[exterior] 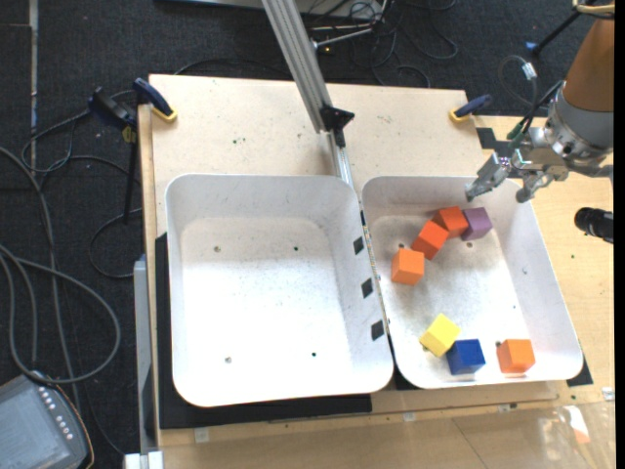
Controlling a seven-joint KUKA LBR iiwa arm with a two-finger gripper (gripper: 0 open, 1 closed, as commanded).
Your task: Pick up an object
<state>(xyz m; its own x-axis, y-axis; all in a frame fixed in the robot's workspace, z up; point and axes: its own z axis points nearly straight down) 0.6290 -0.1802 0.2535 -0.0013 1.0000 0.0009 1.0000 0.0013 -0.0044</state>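
Note:
My gripper (504, 188) hangs above the far right edge of the right bin (547, 291), open, with nothing between its fingers. Just below and left of it lie a purple cube (478, 223) and an orange cube (452, 221), touching each other. Two more orange cubes (433, 236) (408, 265) trail down-left from them. Near the bin's front sit a yellow cube (440, 334), a blue cube (466, 356) and another orange cube (516, 356).
The left bin (190, 213) sits beside the right one. A slanted metal bar (298, 47) runs from the top down to the divide between the bins. Clamps (156, 101) (471, 107) hold the board's far corners. Cables lie on the floor around.

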